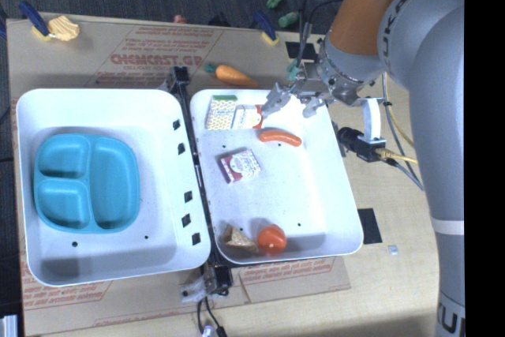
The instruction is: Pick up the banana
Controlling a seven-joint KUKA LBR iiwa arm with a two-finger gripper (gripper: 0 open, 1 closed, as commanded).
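Looking down through the fixed camera, I took the right bin (341, 193) as my reference for everything else. The gripper (293, 102) hung over that bin's far rim, toward its arm-side corner, with the grey arm (418, 35) and its orange band (364, 8) reaching in from beyond the bin. Its two fingers (276, 100) stood apart, moderately spread, and I saw nothing between them.

Inside the right bin, just below the gripper, lay a red-orange sausage (280, 138). A printed snack packet (222, 113) sat in the bin's far corner on the side away from the arm, and a small maroon carton (239, 165) lay near the bin's middle. At the near wall rested a red tomato (271, 238), with a brown crusty piece (237, 237) touching it on the side away from the arm (bread, perhaps, though I could not be sure).

Outside the right bin, just beyond its far rim, a carrot (233, 75) lay on the cardboard sheet (142, 51). The left bin (24, 170) butted against the right bin and held a blue divided plate (85, 181).

As for the banana, I could not tell where it was. The one yellowish thing was a pale lump (65, 29) well apart from the right bin, at the cardboard's far corner past the left bin, and too small for me to identify.
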